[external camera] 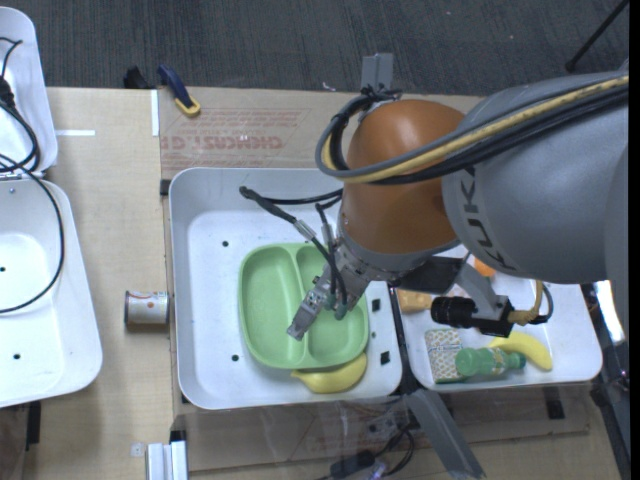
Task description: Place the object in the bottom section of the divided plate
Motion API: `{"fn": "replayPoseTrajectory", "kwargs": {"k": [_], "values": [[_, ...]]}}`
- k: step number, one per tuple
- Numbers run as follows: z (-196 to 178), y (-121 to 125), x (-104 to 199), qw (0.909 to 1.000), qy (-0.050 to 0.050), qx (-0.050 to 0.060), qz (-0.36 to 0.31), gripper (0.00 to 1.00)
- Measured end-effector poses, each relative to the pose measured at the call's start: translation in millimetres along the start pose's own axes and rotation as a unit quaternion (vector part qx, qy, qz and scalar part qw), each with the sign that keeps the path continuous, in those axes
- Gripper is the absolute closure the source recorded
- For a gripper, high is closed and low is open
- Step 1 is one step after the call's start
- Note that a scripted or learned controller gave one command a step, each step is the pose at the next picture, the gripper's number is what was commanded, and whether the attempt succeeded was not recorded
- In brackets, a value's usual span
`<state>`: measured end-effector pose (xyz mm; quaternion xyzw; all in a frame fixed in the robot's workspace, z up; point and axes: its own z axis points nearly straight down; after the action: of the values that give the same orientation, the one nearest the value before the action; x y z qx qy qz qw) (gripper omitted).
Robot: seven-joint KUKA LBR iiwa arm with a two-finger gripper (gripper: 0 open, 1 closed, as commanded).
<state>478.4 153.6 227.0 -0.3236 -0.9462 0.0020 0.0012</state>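
- Arm (520, 178) reaches in from the right; its orange band (405, 173) sits above the left bin (200, 298).
- End effector (320, 311) hangs low over the green divided plate (270, 308), above the ridge between the plate's sections. One finger (305, 320) slants down toward the plate's left section.
- Cannot tell whether the end effector is released or clenched; the wrist and cabling cover most of it. Nothing is visibly held.
- Divided plate lies flat in the left bin, toward its front right corner.
- Yellow banana-shaped object (332, 376) lies at the plate's near edge, touching the rim or partly on it; cannot tell which. It is outside the end effector.
- Right bin (570, 368) holds a second banana (528, 350), a green bottle (488, 362) on its side, and a small patterned packet (441, 351). The three lie close together.
- On the table (120, 218), just left of the left bin: a small can (147, 308) on its side.
- A blue and yellow clamp (178, 90) rests near the table's far edge.
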Motion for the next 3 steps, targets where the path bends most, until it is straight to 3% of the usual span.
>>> {"fn": "replayPoseTrajectory", "kwargs": {"k": [1,2,3], "values": [[-6.9,-0.4,-2.0,1.0000,0.000,0.002,0.001,1.00],[-6.9,-0.4,-1.9,1.0000,0.000,0.002,0.001,0.00],[-6.9,-0.4,-1.9,1.0000,0.000,0.002,0.001,0.00]]}}
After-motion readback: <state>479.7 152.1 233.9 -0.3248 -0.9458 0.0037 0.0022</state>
